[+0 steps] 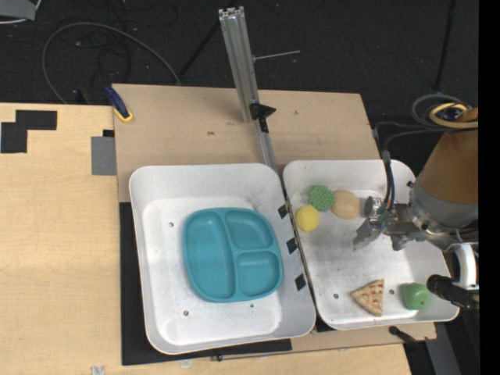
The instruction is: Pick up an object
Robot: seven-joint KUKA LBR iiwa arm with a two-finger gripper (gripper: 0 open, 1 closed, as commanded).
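From above and at a slant, we look down on two white bins side by side across the lower middle of the frame. The left bin (156, 209) carries a teal divided plate (232, 253), lying flat near its centre with three compartments facing up.

Over to the right bin (328, 303), and here we have the small things. In its upper left part a bumpy green ball (320, 196) sits touching a tan ball (345, 204) on its right. Just below and left of the green one, close to the bin's left wall, rests a yellow ball (307, 219). Down in the lower right part of the bin we spot a pizza slice (370, 296), and just right of it a smooth green ball (415, 295) near the corner.

The arm (449, 178) comes in from the right edge, its orange band showing above the grey wrist. The gripper (365, 231) hangs over the middle of the right bin, just right of the tan ball and above the pizza slice in the frame. Its dark fingers (363, 235) point down and left, and we see nothing between them; whether they stand open or closed we cannot tell from this angle.

A metal post (242, 69) rises at a tilt from the board behind the bins.
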